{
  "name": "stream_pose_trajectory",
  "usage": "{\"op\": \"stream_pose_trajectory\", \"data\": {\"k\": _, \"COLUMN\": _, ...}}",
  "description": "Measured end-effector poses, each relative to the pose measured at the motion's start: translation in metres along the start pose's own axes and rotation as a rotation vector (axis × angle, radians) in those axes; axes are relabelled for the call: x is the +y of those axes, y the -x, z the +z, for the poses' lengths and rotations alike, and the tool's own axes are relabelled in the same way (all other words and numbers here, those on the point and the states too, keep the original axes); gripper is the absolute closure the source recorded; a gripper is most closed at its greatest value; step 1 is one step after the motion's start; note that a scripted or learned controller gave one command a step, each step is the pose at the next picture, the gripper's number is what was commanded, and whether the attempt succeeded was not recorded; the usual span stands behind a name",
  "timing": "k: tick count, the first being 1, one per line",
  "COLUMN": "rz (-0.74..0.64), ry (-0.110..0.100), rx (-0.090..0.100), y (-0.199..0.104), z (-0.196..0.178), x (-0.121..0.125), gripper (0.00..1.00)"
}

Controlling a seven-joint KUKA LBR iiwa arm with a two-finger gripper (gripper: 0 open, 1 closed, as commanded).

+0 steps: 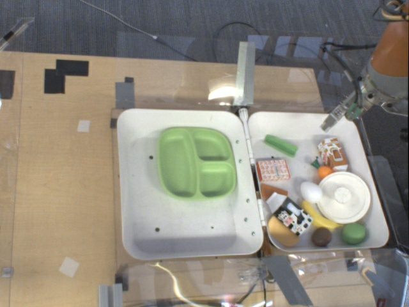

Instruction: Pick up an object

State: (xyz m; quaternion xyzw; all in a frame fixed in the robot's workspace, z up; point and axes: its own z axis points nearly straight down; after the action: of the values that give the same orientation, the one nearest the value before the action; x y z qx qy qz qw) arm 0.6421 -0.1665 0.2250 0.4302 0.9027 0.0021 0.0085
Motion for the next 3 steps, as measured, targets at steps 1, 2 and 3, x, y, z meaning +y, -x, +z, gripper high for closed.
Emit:
{"op": "stream_pose_trajectory", "data": {"k": 1, "rz": 0.000, "ry": -0.005, "rx": 0.006, "y": -0.001, "z": 0.004, "x": -0.001, "gripper": 0.00}}
{"op": "stream_pose_trajectory", "data": {"k": 2, "rz": 0.026, "ry": -0.005, "rx": 0.005, "y": -0.003, "z": 0.127, "x": -0.004, "gripper": 0.00}}
{"op": "stream_pose_trajectory", "data": {"k": 3, "rz": -0.204, "ry": -0.004, "rx": 0.007, "y": -0.013, "z": 0.136, "x": -0.039, "gripper": 0.00}}
